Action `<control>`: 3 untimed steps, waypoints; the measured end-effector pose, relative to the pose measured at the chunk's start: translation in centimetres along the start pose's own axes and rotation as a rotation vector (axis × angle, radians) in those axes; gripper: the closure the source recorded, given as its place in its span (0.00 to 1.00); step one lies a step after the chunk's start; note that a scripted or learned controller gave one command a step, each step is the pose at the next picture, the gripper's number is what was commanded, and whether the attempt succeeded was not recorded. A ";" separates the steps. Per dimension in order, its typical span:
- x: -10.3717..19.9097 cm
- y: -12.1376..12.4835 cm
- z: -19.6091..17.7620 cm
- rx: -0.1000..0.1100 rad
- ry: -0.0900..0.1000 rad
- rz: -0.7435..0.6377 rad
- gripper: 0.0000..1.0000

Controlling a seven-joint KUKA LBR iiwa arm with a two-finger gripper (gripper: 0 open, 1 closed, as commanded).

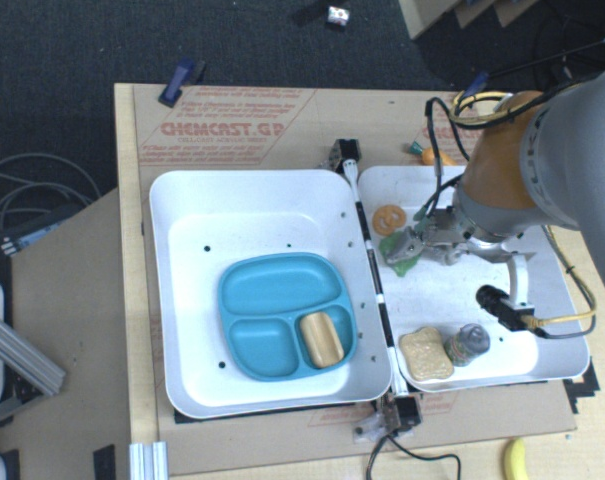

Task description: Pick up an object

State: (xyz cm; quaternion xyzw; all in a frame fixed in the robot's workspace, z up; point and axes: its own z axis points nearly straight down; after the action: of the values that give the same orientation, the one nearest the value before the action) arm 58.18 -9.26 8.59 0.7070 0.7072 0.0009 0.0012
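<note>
Tool (414, 245) beside crumpled green object (402, 255)

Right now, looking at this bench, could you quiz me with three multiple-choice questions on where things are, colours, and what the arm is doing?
1. Where is the tan block?
A. on the blue tray
B. on the floor
C. right bin

2. What colour is the divided tray?
A. red
B. blue
C. black

3. The arm's jaws are
A. over the left bin
B. over the right bin, by a green thing
C. above the floor

Answers: 1 A, it lies in a tray compartment; 2 B, plainly blue; 3 B, the wrist hangs there.
</note>
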 end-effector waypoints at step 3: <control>0.1 0.7 -0.9 0.002 0.000 0.000 1.00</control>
State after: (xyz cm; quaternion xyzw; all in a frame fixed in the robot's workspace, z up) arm 58.90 -9.16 9.50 0.7072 0.7070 0.0002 0.0006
